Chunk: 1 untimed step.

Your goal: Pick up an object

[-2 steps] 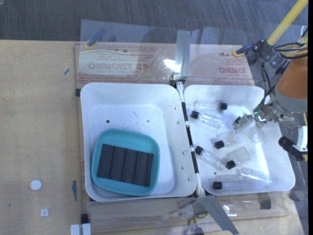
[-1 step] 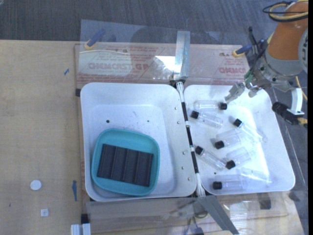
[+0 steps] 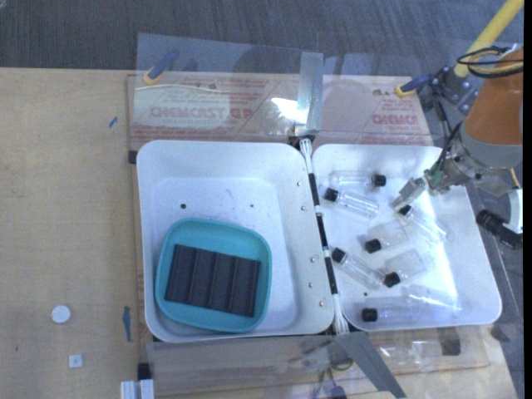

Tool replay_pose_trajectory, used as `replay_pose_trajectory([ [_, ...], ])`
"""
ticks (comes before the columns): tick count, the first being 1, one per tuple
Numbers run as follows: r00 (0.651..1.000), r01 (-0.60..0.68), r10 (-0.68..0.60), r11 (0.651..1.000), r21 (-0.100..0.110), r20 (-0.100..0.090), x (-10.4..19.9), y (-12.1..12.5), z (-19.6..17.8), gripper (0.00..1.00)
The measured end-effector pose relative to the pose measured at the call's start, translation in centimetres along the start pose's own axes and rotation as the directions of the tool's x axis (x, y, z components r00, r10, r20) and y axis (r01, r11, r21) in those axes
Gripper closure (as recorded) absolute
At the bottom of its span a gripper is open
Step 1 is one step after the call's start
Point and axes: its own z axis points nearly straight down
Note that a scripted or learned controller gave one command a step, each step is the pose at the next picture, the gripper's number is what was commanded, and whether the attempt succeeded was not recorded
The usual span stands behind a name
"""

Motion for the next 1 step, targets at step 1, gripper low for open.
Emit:
replay_pose_trajectory([
  [1,1.000,0.012,-0.012,1.000,0.000,0.000,-1.69,-4.35,-2.83,0.00],
])
